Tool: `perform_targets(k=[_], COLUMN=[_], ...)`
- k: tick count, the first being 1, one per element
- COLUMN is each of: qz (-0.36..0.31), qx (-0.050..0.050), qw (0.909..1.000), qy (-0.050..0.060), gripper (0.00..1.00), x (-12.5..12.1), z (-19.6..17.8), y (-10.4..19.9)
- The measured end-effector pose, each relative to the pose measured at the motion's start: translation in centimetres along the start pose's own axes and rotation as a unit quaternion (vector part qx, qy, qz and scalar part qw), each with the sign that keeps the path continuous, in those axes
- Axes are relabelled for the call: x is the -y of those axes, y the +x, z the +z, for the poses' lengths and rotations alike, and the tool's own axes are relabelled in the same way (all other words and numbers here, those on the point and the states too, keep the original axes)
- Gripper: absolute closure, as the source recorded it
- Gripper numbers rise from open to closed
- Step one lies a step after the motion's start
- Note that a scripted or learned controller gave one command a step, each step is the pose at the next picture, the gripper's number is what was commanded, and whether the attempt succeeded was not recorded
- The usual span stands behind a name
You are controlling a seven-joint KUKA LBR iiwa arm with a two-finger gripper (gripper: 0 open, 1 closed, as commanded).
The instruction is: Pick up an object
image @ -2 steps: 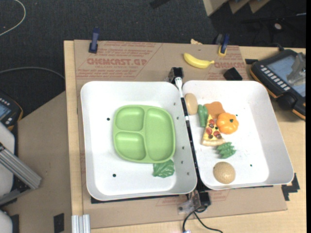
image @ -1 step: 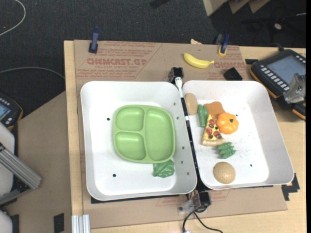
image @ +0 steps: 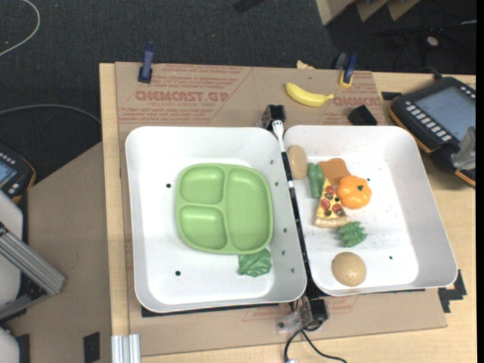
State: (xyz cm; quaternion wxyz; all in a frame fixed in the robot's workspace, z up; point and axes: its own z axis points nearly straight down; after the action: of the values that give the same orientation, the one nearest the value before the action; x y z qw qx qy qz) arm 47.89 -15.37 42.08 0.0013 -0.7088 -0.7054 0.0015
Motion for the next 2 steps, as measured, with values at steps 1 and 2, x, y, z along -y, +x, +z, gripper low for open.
perform_targets(k=[1, 2], qz=[-0.003, -0.001], qx=[0.001, 0.003], qw=[1.0, 0.9999], qy=[-0.004, -0.01], gripper=[1.0, 1.0], x=[-0.1, -0.5], z=[-1.3, -12.1], y=[0.2, -2.6])
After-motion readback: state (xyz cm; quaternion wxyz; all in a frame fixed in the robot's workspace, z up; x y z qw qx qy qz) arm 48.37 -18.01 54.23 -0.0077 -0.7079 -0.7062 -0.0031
